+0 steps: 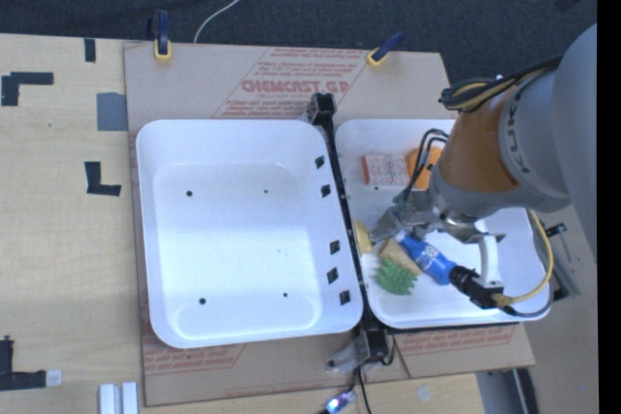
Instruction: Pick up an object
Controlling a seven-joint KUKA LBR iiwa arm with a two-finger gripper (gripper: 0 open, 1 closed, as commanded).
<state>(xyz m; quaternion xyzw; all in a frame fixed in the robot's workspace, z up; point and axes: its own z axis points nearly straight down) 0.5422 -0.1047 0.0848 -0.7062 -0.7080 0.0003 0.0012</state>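
**A:** Top-down cam: the arm [495,150] reaches into the right bin [514,305], with the gripper [403,220] low over the pile by the divider. Anyone see what the pincer's doing?

**B:** Honestly can't tell, it's buried under the wrist. The blue tube [430,259] lies just below-right of it, long axis slanting down to the right. The green thing [396,277] sits right below, touching a yellow bit [364,236]. The tube looks closest, I'd say.

**A:** Left bin [155,150]?

**B:** Off to the side, not in play.
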